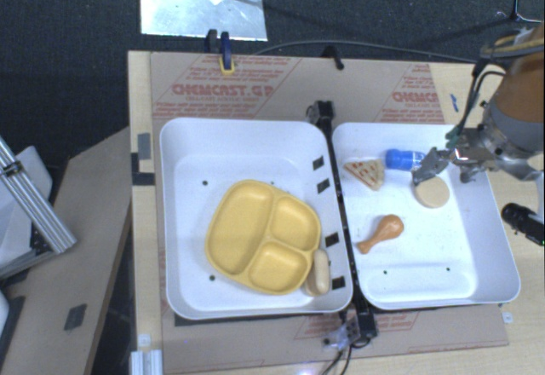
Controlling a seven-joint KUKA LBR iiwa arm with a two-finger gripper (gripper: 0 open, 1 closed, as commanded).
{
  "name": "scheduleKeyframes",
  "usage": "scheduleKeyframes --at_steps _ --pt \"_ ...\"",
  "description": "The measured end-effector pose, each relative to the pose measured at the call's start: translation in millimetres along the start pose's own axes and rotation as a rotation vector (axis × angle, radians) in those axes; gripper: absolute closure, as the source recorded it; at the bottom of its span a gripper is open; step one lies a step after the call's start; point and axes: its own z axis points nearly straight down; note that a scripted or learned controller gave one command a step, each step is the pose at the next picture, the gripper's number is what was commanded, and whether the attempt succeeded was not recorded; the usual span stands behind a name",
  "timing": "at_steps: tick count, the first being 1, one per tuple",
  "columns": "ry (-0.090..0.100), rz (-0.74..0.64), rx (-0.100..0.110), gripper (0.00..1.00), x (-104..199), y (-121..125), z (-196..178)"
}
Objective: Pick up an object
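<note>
White plastic forms both shallow bins on my desk point(145, 220), which is covered under them by a sheet of printed cardboard point(221, 83). Left bin point(192, 143): a yellow tray point(255, 237) with three compartments lies flat near the middle, and a pale, bread-like piece point(319, 273) rests against the tray's lower right edge, close to the bin's right wall. A black divider strip point(336, 194) runs between the two bins. Right bin point(477, 279): a tan wedge point(366, 172) shaped like a pizza slice lies at the upper left; just to its right lies a blue cylinder point(400, 159); lower down, near the bin's middle, a tan drumstick point(381, 233) lies tilted, its thick end up and to the right; a pale round disc point(433, 193) lies flat toward the upper right. My gripper point(443, 162) hangs over the upper right part of this bin, just above the disc and right beside the blue cylinder's right end. Whether my gripper is spread or closed I cannot tell from this angle, and nothing is seen held by it. My arm point(519, 109) enters from the right.
</note>
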Motion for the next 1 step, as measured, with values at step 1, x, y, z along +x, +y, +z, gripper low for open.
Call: scheduleKeyframes --at_steps 1 --pt "0.001 0.001 0.003 0.0 5.1 -6.3 45.4"
